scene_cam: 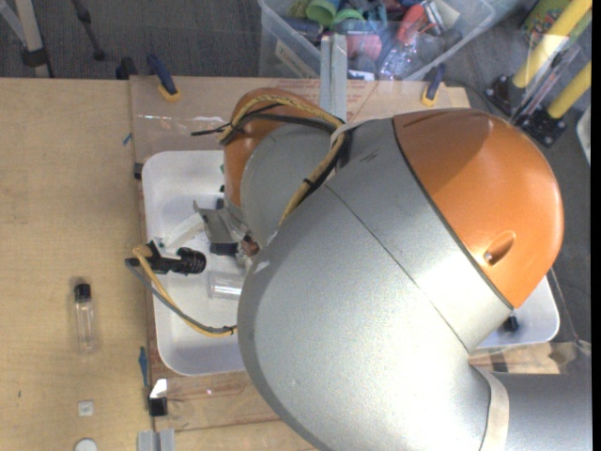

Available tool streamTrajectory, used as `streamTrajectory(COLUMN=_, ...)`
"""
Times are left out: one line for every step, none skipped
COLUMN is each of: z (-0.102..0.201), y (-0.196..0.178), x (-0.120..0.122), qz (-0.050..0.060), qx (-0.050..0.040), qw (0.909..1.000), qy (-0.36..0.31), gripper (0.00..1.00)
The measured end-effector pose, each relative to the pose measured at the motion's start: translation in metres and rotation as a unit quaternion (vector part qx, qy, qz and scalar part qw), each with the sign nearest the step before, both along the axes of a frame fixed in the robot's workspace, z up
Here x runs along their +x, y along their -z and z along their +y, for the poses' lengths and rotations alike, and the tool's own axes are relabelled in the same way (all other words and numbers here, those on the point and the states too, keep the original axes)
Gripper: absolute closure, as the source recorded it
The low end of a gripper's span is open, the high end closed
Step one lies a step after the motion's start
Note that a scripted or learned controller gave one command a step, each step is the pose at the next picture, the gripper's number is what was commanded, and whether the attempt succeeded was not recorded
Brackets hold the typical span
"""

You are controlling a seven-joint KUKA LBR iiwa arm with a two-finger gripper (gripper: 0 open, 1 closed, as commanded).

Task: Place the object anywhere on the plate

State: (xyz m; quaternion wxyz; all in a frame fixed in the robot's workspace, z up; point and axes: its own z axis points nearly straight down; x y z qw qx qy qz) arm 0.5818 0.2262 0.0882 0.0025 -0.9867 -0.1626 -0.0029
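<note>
My grey arm with its orange band (479,186) covers most of the view and hides the greater part of both bins. The gripper (220,225) hangs low over the left white bin (164,181), near its middle. A small clear, pale piece (225,287) sits just below the gripper against the bin floor; I cannot tell whether it is an object or part of the gripper. A black and yellow cable (177,263) runs out from the wrist toward the bin's left wall.
A small clear vial (84,314) lies on the wooden bench left of the bins. A clear tub of coloured toys (376,12) stands at the back. A blue clamp (166,85) grips the board's far edge. The right bin's corner (545,322) shows.
</note>
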Motion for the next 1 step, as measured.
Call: streamTrajectory(z=-0.0233, y=-0.0017, x=-0.0725, qz=0.0, qx=0.0001, qw=0.9982, qy=0.059, gripper=1.0)
